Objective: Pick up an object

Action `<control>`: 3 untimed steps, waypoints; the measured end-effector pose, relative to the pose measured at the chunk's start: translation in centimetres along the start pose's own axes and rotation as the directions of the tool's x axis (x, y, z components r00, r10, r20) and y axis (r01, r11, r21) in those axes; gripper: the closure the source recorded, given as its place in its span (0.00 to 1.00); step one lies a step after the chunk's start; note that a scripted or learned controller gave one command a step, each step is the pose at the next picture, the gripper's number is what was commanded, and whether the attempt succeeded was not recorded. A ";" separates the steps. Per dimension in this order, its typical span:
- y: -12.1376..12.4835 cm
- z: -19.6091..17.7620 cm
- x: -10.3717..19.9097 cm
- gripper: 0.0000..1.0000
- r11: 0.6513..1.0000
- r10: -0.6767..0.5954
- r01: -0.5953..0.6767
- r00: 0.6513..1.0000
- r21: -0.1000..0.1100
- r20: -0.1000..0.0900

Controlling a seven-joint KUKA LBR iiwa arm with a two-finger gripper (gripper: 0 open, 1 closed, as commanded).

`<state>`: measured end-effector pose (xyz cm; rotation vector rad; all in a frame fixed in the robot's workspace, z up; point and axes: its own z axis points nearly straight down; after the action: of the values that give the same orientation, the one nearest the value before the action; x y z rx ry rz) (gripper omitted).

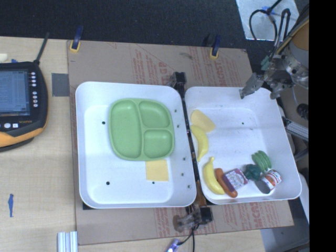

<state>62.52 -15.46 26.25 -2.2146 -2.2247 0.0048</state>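
Pincer [261,86] over the right bin's [273,140] far corner.
You see its fingers spread, nothing between them; banana [211,176] and other items lie along the near edge.

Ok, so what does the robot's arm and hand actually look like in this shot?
The hand is small, grey metal, with two thin dark fingers. Behind it sits a bulkier grey wrist block, and above that part of the arm shows an orange band. A black cable loops above, with a blue tie on it.

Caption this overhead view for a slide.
Gripper poised open over the right bin's far corner; toy food clusters near its front edge.
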 end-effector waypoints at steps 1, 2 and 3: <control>-3.1 7.2 7.0 0.00 1.000 -0.002 0.002 1.000 0.003 0.000; -6.3 7.1 11.1 0.00 1.000 -0.002 0.002 1.000 0.002 0.001; 3.2 7.0 9.6 0.00 1.000 0.001 -0.001 1.000 -0.001 -0.001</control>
<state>65.63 -5.88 19.19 -2.2162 -2.2239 0.0027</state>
